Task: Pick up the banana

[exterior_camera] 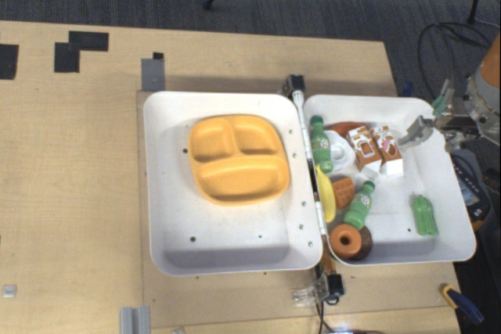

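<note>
The banana [326,198] lies along the left wall of the right bin [446,246], between a green bottle [320,143] and a brown donut [350,241]. The gripper [429,125] is at the bin's upper right edge, apart from the banana; its finger state cannot be determined. Bottle labels are white, with unreadable print.

The arm [487,90] is running off the frame's right edge. The banana [325,198] is lying partly hidden under a bottle [320,143] at center right. The gripper [427,123] is too blurred to read.
</note>
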You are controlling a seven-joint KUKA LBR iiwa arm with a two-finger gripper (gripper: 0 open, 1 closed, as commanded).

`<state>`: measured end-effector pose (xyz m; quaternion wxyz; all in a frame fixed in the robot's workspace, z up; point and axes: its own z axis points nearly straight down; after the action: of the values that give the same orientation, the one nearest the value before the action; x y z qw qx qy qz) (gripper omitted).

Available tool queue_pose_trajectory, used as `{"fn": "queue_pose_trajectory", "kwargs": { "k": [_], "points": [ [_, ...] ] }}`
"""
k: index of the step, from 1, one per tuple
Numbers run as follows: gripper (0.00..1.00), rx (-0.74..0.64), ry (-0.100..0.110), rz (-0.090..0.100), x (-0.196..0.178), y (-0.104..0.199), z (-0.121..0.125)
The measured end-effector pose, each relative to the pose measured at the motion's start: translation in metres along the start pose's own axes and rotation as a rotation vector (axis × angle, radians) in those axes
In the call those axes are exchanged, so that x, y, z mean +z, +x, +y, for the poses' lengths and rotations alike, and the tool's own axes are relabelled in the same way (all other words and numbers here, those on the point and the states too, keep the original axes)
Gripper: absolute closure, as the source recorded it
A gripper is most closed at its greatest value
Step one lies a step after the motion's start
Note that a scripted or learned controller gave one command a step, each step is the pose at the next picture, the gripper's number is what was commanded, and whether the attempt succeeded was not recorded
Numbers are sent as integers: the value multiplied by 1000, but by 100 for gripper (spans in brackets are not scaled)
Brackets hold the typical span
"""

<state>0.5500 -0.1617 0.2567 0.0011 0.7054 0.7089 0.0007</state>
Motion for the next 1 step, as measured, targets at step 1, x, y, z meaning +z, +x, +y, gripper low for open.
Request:
{"fn": "queue_pose_trajectory", "kwargs": {
  "k": [1],
  "points": [
    [0,73,4,2,110,76,-7]
  ]
}}
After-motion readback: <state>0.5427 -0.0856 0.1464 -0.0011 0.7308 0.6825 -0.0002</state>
